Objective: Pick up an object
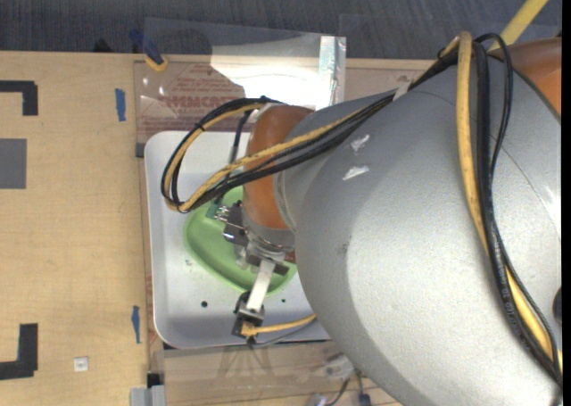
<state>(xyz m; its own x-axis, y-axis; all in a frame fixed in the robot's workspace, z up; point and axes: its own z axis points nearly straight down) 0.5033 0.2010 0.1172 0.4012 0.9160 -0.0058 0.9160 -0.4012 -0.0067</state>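
A light green, rounded flat object [207, 236] lies in the middle of the white bin [171, 306]. My gripper [243, 233] is down inside this bin, directly over the green object's right part and close to or touching it. The wrist with its orange band [268, 172] and looped yellow-black cables hides the gripper's tip and the right side of the green object.
The big grey arm [419, 244] covers the right half of the view and whatever lies under it. A clear plastic wall [214, 83] with glare stands behind the bin. Tan bench [62, 217] with black marks and blue tape lies to the left.
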